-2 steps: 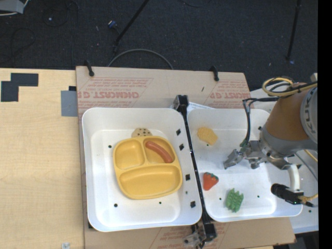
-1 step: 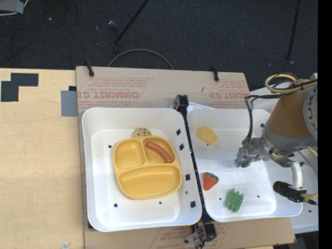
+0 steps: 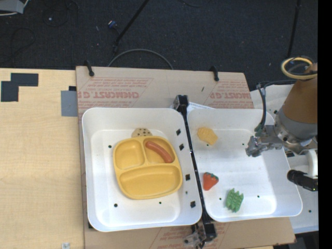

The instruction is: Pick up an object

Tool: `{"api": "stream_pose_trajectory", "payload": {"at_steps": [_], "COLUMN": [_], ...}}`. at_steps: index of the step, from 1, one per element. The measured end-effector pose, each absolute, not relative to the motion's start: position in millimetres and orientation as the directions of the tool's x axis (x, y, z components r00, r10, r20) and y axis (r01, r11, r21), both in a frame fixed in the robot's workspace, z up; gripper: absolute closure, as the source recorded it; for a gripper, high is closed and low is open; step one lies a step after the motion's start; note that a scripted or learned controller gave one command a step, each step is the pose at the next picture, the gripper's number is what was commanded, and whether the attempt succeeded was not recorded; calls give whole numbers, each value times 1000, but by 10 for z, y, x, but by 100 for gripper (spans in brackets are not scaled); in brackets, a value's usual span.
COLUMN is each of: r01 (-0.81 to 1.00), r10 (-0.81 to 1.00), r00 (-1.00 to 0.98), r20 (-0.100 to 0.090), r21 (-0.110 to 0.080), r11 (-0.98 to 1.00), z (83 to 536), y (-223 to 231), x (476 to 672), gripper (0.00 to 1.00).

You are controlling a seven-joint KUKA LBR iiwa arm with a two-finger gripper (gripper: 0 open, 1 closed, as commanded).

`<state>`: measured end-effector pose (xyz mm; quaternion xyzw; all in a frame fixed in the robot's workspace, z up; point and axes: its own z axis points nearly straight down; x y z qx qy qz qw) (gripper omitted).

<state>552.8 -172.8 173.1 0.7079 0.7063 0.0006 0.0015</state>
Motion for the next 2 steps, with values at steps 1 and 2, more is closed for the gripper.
{"api": "stream_pose_trajectory", "payload": {"at_steps": [1, 2], "r01": [1000, 1000], "r10": [1000, 1000], "r00": [-1, -4], "r20": [-1, 2], "r21": [2, -2], "r11": [1, 4], "z": [2218, 2287], "y": [-1734, -1284], "x": [5536, 5556], "gripper": [100, 100]}}
